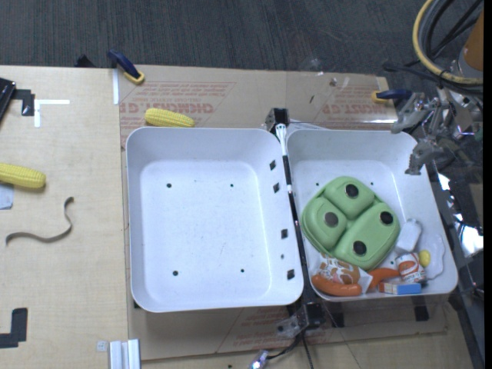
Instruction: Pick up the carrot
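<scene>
The carrot [382,274] lies in the right bin [307,167], close to its near wall, a slim orange piece tucked just beside the near edge of the green three-lobed toy [350,220] and crowded by clutter: a red-orange sausage-like piece [336,286] toward the near left corner, a small printed packet [336,268] touching it, and a little box with red and blue [403,285] toward the near right corner. The pincer [430,141] hangs at the far right corner of that bin, above the rim, well apart from the carrot; whether it is apart or together I cannot tell, since the metal parts there blur into one another. To do this step well, the arm likely needs to travel along the right side of the bin toward the near wall, then descend with the pincer set across the carrot's narrow width rather than along its length. The chief risk, as I judge it, is catching the green toy's edge or the sausage-like piece instead, so the approach should come down on the carrot's exposed middle, steeply, staying off the bin's near wall. The left bin [154,206] plays no part here.
</scene>
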Controlling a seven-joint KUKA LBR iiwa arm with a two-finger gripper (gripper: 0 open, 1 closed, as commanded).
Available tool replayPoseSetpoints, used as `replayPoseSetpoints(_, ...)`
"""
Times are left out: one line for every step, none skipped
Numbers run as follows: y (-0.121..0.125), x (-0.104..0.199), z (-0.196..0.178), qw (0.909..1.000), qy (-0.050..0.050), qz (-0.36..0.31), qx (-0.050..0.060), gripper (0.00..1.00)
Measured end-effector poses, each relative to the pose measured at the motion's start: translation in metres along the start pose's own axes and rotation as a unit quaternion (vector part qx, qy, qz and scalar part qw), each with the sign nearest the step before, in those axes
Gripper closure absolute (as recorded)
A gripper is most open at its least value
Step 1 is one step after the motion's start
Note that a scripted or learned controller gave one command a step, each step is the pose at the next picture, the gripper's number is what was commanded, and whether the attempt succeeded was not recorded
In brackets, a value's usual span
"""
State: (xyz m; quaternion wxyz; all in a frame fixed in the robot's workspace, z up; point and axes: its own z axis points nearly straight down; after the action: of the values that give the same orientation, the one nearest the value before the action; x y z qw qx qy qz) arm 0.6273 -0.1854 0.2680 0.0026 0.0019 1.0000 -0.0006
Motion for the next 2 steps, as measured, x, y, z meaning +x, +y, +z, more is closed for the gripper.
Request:
replayPoseSetpoints(0.080, 0.021, 0.140, 0.9948, 0.001, 0.101, 0.000, 0.00)
replayPoseSetpoints(0.021, -0.008, 0.152, 0.9867, -0.001, 0.162, 0.001, 0.00)
